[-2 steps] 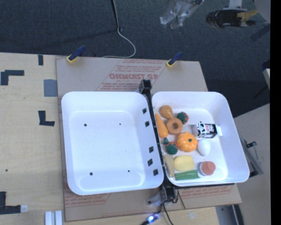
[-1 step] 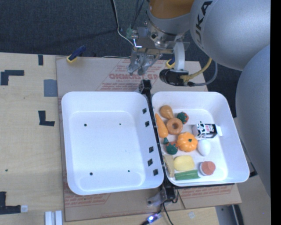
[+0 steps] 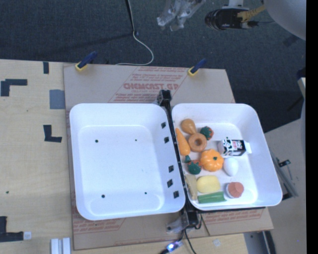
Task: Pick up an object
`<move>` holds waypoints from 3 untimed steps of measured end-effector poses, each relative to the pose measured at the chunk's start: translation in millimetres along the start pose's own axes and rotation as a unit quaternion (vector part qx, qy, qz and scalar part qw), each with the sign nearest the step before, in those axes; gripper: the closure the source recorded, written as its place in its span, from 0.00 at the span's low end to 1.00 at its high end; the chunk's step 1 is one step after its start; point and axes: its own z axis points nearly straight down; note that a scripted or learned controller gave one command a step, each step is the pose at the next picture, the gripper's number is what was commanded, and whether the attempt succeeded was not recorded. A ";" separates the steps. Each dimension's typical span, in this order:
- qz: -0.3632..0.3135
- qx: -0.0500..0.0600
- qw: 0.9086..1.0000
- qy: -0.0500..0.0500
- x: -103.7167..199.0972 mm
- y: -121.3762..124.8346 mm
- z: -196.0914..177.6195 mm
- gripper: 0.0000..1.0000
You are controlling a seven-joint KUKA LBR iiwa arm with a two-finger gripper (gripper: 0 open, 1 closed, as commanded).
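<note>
Two blue-and-yellow clamps (image 3: 85, 60) (image 3: 197, 65) pinning printed cardboard sheet (image 3: 144, 88) to wooden bench (image 3: 30, 163). White cable (image 3: 141, 44) looping across dark carpet (image 3: 59, 27). Black tape marks (image 3: 49, 134) on bench.

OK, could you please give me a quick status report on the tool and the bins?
Tool high above the bench, blurred, nothing seen in it. Toy food clustered in right white bin: orange plastic pumpkin, brown ring doughnut, white egg. None picked yet.
</note>
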 end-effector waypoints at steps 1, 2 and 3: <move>0.001 0.019 1.000 -0.004 43.3 -4.2 219.6 1.00; -0.001 0.002 1.000 0.001 85.3 1.8 71.0 1.00; 0.001 0.006 1.000 0.000 99.0 3.1 6.2 1.00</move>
